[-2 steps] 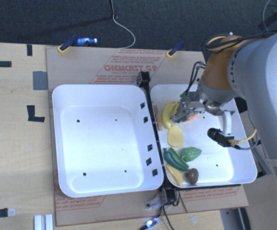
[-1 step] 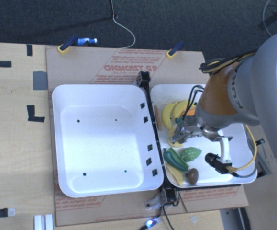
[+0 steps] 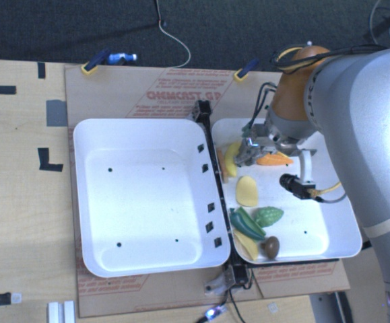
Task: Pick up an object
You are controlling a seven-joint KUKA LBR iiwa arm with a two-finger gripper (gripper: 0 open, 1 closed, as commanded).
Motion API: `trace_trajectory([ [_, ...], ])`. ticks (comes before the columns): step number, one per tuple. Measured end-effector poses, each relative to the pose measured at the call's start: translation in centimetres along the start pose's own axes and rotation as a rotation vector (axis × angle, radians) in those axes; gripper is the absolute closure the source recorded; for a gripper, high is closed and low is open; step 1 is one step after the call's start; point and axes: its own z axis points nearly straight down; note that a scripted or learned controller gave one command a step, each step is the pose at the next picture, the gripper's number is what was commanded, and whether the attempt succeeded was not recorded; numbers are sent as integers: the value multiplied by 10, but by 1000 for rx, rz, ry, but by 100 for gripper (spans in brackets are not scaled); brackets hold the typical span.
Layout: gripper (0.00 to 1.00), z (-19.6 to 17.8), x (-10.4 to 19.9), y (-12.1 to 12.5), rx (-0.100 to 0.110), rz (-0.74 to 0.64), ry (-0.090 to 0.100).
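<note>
I am looking down on two shallow white bins side by side, and my arm (image 3: pixel 356 93) reaches in from the right over the right bin (image 3: pixel 329 237). The gripper (image 3: pixel 247 155) hangs low in the far part of that bin. Its tips sit among the toys there, and I cannot tell from this angle whether it is spread or closed, or whether anything is caught in it.

Just to the right of the gripper lies an orange carrot (image 3: pixel 274 159), partly under the wrist. Just to its left, against the divider between the bins, is a pale yellow banana (image 3: pixel 230 160). Nearer the camera from the gripper lies a yellow lemon (image 3: pixel 247 191), then a light green leafy piece (image 3: pixel 269 215), a dark green pepper (image 3: pixel 246 223) touching it, a yellow piece (image 3: pixel 246 246) under the pepper, and a small brown nut (image 3: pixel 270 247) at the near rim. The left bin (image 3: pixel 141 194) has only bare white floor.

The closest candidates are the carrot and banana. I judge these to be light, hard plastic play food, smooth and likely slippery, not fragile. The carrot looks best gripped across its thick middle, where the sides run nearly parallel; near its taper it could squirt out. The banana sits tight against the wall, which may block one side.
</note>
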Motion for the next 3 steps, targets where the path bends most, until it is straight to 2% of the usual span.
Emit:
trace_trajectory([
  [1, 100, 14, -68, 31, 3, 4, 0],
  [2, 100, 13, -72, -21, 6, 4, 0],
  [3, 100, 15, -122, 21, 32, 0, 25],
])
